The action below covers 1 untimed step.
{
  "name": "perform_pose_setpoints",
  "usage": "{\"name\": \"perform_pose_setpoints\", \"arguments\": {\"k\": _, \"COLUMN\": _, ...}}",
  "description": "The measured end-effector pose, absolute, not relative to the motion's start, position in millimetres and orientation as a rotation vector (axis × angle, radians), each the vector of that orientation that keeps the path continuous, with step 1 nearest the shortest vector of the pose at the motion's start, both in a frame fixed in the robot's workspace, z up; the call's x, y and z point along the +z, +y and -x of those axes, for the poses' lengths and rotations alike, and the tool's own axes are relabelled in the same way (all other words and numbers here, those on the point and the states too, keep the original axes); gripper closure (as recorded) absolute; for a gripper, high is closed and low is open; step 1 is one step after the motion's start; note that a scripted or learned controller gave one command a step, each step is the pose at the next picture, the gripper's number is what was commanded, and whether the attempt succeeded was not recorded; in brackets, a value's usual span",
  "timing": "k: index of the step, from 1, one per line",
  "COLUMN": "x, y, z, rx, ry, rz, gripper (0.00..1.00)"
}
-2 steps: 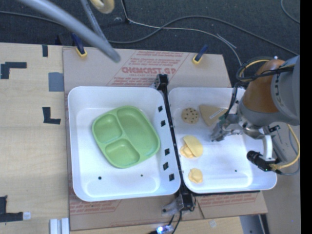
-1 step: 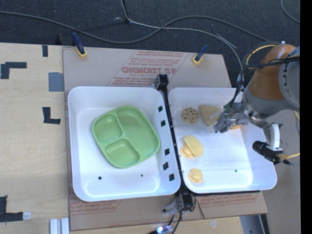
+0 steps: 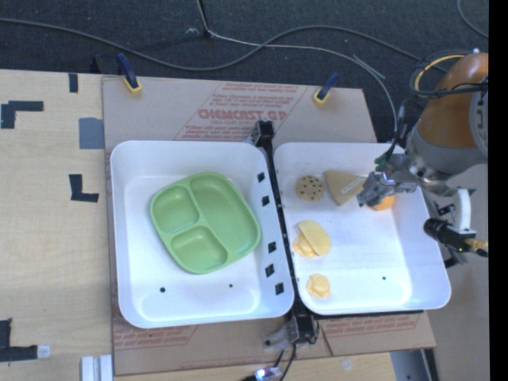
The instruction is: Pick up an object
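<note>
Now the gripper (image 3: 373, 195) hangs low over the right bin (image 3: 413, 288), an orange object (image 3: 384, 204) just right of it; whether it is grasped, I cannot tell.

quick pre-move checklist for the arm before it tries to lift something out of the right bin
1. Gripper over the right bin: ok, it sits at the bin's upper right part.
2. Target under the gripper: ok, an orange piece lies right beside it, partly hidden.
3. Orange piece actually held: cannot tell, the gripper covers the contact.
4. Neighbours apart from the grasp: not ok, the tan wedge lies close beside the gripper.
5. Cookie and the yellow pieces out of the way: ok, they lie further left.
6. Green tray: ok, it lies in the left bin.
</note>
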<state>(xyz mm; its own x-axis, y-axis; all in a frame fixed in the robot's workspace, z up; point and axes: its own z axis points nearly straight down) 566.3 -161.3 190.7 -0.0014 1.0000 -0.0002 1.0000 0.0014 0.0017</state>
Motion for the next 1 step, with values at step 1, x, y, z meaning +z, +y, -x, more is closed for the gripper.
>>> {"name": "perform_pose_setpoints", "arguments": {"k": 1, "x": 248.9, "y": -168.2, "z": -570.9, "rx": 0.001, "ry": 2.221, "rz": -2.219, "gripper": 1.0}}
